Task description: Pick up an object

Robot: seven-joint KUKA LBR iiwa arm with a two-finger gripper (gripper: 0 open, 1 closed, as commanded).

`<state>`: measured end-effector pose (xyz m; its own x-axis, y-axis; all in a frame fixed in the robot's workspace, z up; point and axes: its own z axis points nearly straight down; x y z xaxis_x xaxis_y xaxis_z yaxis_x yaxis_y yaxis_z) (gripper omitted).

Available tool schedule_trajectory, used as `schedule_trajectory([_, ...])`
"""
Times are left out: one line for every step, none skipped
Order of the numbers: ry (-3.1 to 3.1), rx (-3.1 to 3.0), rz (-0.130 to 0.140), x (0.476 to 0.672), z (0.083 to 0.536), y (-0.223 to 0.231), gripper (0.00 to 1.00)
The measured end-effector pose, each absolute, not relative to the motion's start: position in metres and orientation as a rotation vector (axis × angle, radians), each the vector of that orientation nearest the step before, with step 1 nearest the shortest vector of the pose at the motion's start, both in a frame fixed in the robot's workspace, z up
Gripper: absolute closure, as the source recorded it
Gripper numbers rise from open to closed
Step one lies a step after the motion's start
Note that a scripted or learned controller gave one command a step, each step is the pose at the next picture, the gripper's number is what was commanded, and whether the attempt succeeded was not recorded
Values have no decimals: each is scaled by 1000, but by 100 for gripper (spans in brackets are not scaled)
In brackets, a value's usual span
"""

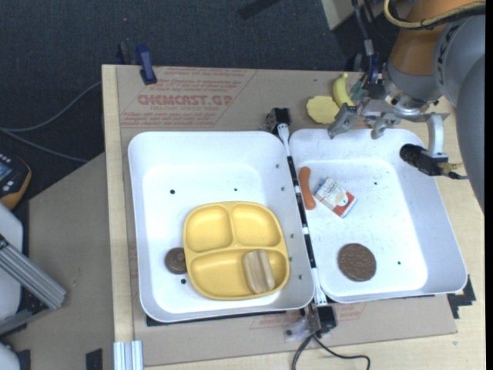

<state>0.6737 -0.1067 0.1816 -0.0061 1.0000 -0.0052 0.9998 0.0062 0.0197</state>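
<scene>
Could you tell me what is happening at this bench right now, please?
A grey arm is reaching in from the right, its gripper poised over the far rim of the right bin with nothing between its fingers. That bin holds a sausage, a small carton and a brown cookie. The left bin holds a yellow tray with a food piece in one compartment, and a second cookie beside it. Nothing has been picked up yet.
</scene>
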Motion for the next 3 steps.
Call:
schedule_trajectory([2221, 2229, 0, 605, 87, -98, 0])
schedule_trajectory([2221, 2218, 2, 608, 100, -99, 100])
schedule_trajectory([2221, 2218, 1, 608, 100, -99, 0])
